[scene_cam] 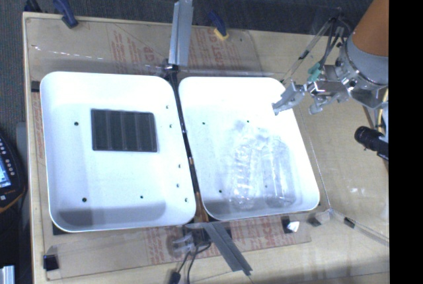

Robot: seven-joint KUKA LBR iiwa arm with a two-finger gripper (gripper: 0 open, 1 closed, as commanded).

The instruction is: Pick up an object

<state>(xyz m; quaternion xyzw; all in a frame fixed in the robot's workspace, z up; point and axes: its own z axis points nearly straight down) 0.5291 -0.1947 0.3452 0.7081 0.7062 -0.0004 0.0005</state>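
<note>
- Now, two white bins sat side by side on the table (344, 164), seen from above.
- The left bin (59, 144) had a dark flat pad (123, 130) with ribs lying in it.
- The right bin (211, 111) had some clear plastic bottles (259, 167) lying in it. They were hard to see, and I could not tell how many there were.
- The bottles lay in the middle and near part of that bin, close to its right wall.
- Their long sides seemed to run from the far edge of the bin toward the near edge.
- The grey arm (367, 71) came in from the right side of the picture.
- The pincer (285, 102) hung over the far right corner of the right bin, at its rim.
- Nothing could be seen in the pincer. It was too small and blurry to tell how wide it was.
- The bottles lay toward the near edge from the pincer, and a little to the picture's left.
- The pincer and the bottles were apart, not touching.
- I think the pincer would need to go toward the near side and down to reach the bottles.
- I think clear, round bottles could slip or roll away.
</note>
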